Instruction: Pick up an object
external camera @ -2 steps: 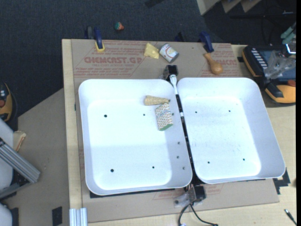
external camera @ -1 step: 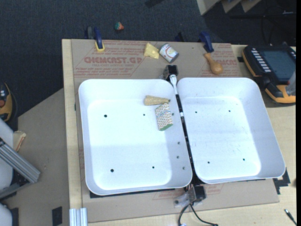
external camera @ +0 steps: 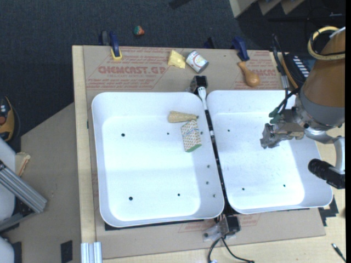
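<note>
Hovering over the right bin, the gripper grips nothing I can make out; patterned pouch at nine o'clock, in the left bin.

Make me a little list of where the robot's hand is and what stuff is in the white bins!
gripper: over the right white bin, near its right side
holding: nothing visible between its fingers
left white bin: tan cone-shaped piece and patterned green-and-white packet, both near the upper right
outside the bins: yellow wedge, small white-and-grey can, brown wooden spoon-like piece on the board behind
</note>
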Tool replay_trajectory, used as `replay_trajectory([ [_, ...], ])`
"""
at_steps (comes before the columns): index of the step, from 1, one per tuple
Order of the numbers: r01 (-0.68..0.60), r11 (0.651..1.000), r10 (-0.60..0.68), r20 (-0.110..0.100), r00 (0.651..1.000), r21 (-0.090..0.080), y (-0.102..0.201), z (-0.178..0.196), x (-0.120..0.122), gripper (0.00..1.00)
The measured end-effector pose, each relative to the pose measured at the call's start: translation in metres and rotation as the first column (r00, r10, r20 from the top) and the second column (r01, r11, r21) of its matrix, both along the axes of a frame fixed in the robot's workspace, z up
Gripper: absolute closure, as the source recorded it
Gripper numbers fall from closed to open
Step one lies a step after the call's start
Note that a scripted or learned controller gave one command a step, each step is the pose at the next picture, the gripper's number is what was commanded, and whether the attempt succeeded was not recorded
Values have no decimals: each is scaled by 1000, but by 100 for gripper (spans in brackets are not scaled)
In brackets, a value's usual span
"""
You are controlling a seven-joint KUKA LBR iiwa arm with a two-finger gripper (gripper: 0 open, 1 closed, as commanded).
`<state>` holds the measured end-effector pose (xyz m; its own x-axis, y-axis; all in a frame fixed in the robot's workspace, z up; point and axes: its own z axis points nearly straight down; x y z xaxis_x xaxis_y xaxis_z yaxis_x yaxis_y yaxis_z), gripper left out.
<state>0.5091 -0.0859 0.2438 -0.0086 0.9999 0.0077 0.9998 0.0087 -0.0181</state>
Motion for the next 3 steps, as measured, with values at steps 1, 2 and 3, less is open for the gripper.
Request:
replay_trajectory([
  [1,2,1000,-2,38,999,-8,31,167,-6,100],
  [2,19,1000,-18,24,1000,-13,-64,175,-31,100],
  [3,16,1000,-16,25,1000,-14,-143,206,-30,100],
])
